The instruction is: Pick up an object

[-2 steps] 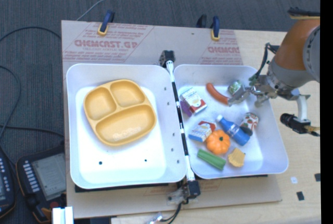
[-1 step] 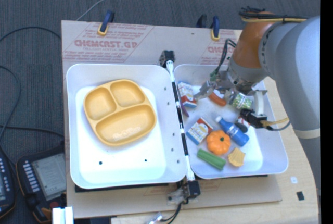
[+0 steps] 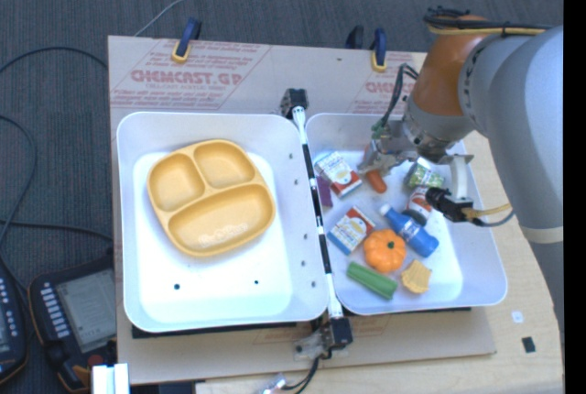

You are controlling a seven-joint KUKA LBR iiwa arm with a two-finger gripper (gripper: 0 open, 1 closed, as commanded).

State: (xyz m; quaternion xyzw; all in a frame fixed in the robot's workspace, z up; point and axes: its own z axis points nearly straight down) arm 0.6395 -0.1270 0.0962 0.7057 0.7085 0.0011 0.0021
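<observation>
My gripper (image 3: 383, 156) reaches down into the upper middle of the right bin (image 3: 483, 278), just above a small orange-red piece (image 3: 377, 180). To its left lies a white and red packet (image 3: 335, 172). Lower in the bin are a blue and white carton (image 3: 349, 230), a blue bottle (image 3: 410, 232), an orange pumpkin (image 3: 385, 251), a green cucumber (image 3: 372, 280) and a yellow wedge (image 3: 417, 277). A green can (image 3: 424, 175) lies partly under the wrist. Nothing shows held in the gripper.
The left bin (image 3: 137, 291) holds a yellow divided plate (image 3: 211, 196). A black rail (image 3: 312, 191) separates the two bins. The grey arm with its orange band (image 3: 444, 62) covers the right bin's upper right corner. Clamps (image 3: 378, 51) sit on the board's far edge.
</observation>
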